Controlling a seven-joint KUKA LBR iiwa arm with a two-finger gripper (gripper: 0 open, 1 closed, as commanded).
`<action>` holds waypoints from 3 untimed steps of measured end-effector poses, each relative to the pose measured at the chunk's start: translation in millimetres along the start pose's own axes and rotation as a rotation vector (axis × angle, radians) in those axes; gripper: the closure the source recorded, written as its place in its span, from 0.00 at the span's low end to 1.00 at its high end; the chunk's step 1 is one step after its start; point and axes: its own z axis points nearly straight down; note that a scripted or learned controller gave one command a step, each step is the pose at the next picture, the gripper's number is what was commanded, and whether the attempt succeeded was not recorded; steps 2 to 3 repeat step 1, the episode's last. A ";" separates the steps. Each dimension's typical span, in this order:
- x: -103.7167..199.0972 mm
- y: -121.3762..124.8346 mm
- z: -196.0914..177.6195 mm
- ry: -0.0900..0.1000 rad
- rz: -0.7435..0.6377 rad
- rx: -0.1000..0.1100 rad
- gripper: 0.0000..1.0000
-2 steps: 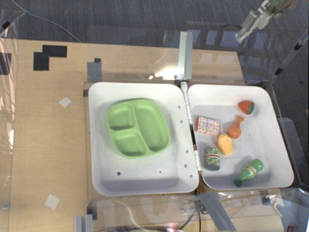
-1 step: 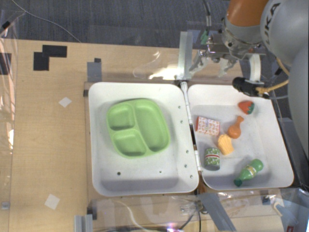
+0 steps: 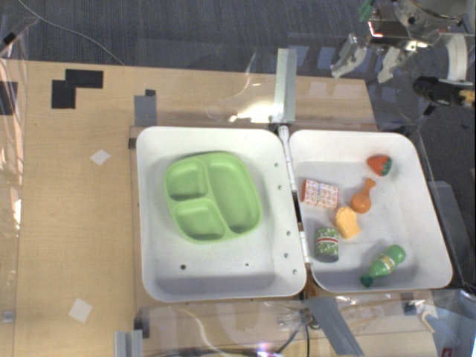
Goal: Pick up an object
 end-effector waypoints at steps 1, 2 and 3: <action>-103.0 -1.5 -82.0 -0.004 0.167 0.003 0.00; -103.0 -1.5 -82.0 -0.004 0.167 0.003 0.00; -103.0 -1.5 -82.0 -0.004 0.167 0.003 0.00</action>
